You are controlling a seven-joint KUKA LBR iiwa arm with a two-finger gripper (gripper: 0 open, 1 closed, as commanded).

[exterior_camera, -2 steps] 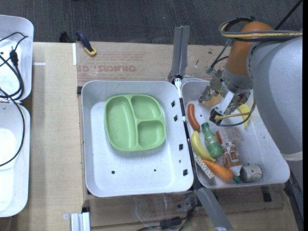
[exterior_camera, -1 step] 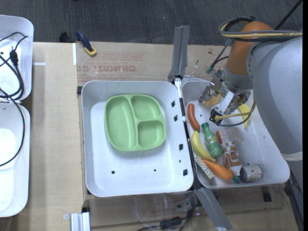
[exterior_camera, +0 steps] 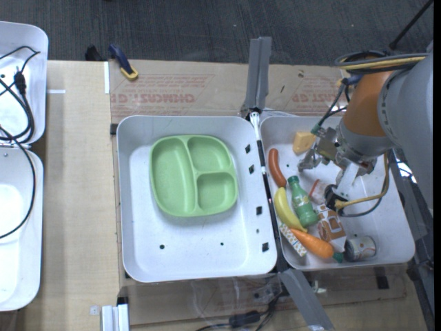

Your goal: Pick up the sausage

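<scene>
1. The sausage lies in the right bin, close to its left wall, long axis running roughly up and down the view. It sits apart from the clutter below it, so its upper end is free to approach from above.
2. The end effector hangs over the same bin, near a pale yellow cheese wedge and just right of the sausage. Its 2 fingers look parted with nothing between them — it holds no object.
3. My reading: the arm is poised low in the bin to line up on the sausage, which still needs a short shift to the left.
4. The sausage is a smooth, reddish-orange cylinder with rounded ends, likely to roll if nudged sideways.
5. Below it crowd a curved yellow banana, a green bottle with a white label, an orange carrot and a small metal can — all rounded, glossy shapes.
6. The left bin holds a matte green plate with 3 compartments, resting flat.
7. Both bins are shallow white plastic on a brown counter.
</scene>
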